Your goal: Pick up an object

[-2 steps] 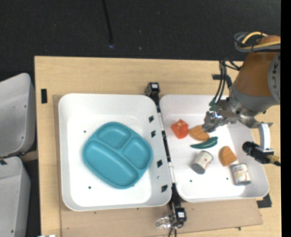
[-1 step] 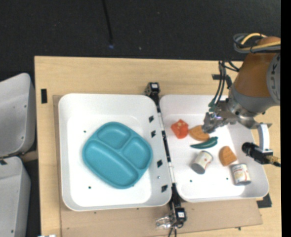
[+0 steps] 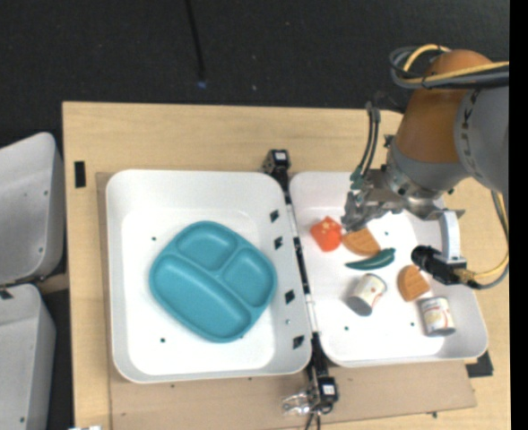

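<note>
My gripper (image 3: 352,217) hangs low over the right bin (image 3: 331,343), near its upper left part. Just below it and to the left sits a small red pepper-like toy (image 3: 327,234). An orange wedge (image 3: 363,242) lies right under the gripper tip, and I cannot tell whether they touch. A green pod (image 3: 372,260) lies beneath the wedge. Further down are a small grey-and-white cup on its side (image 3: 367,292), a brown-orange piece (image 3: 413,282) and a white can (image 3: 435,315).
The left bin (image 3: 129,348) holds a teal divided plate (image 3: 212,280). The two bins meet at a black-clipped seam (image 3: 297,267). The arm's orange band and grey wrist (image 3: 438,128) lean over the right bin's top right, with a cable (image 3: 479,276) trailing beside it.
</note>
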Robot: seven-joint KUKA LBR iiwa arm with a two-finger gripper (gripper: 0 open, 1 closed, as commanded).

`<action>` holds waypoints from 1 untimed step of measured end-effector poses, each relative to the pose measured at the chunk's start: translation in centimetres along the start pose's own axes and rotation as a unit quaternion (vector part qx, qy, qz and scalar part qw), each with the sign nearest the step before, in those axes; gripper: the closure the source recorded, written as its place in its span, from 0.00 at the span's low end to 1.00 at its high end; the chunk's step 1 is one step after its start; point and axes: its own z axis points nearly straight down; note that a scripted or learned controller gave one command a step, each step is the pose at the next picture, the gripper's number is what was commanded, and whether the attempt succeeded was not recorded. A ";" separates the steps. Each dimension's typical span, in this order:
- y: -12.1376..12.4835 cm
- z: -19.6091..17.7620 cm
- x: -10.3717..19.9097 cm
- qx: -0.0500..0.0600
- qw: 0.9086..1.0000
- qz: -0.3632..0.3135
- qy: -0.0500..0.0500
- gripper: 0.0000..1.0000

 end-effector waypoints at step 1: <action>1.5 -1.3 5.3 0.000 1.000 0.000 0.000 1.00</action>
